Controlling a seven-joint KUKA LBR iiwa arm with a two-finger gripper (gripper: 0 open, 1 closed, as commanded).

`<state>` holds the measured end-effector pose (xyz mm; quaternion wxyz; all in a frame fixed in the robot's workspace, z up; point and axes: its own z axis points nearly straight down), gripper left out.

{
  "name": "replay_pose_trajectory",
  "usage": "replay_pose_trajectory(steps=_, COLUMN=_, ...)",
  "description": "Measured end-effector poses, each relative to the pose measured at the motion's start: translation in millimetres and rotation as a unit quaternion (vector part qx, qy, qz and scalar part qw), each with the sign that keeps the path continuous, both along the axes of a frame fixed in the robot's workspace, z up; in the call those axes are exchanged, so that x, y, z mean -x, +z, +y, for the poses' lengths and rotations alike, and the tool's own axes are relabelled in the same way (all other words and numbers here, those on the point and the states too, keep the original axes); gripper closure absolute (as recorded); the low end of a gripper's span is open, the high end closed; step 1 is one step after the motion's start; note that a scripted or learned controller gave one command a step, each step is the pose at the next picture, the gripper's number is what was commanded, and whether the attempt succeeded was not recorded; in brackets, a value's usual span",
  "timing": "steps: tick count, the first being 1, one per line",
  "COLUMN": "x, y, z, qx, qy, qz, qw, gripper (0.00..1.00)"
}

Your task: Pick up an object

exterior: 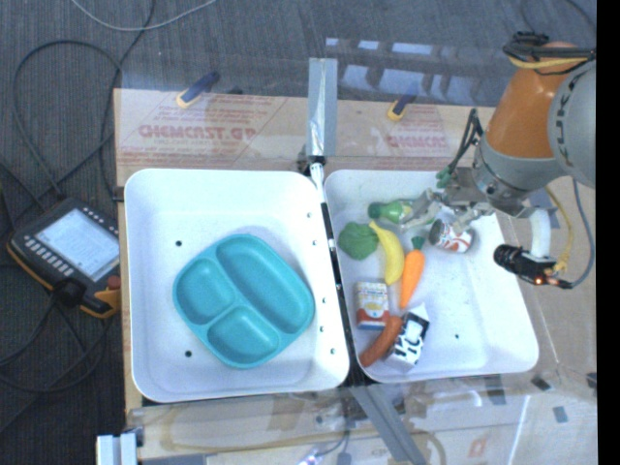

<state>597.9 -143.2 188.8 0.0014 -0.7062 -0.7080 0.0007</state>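
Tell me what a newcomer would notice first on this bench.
The teal divided plate dominates the left bin. In the right bin, bright toy food clusters: a banana beside a carrot. The grey arm's end effector reaches into that bin's far side.

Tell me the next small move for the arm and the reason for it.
Probably a short, straight descent. The gripper sits low in the right bin, near its back edge, above the green item and beside the red-and-white can. Nothing can be seen between its fingers, so no object is held. The banana and carrot lie just in front, so a sideways sweep would risk bumping them.
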Motion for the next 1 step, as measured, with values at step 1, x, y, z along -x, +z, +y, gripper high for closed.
replay_pose_trajectory(steps=1, x=-4.8, y=-93.5, z=38.4, qx=0.0015, qy=-0.036, qz=-0.004, qw=0.9993, gripper=0.0)
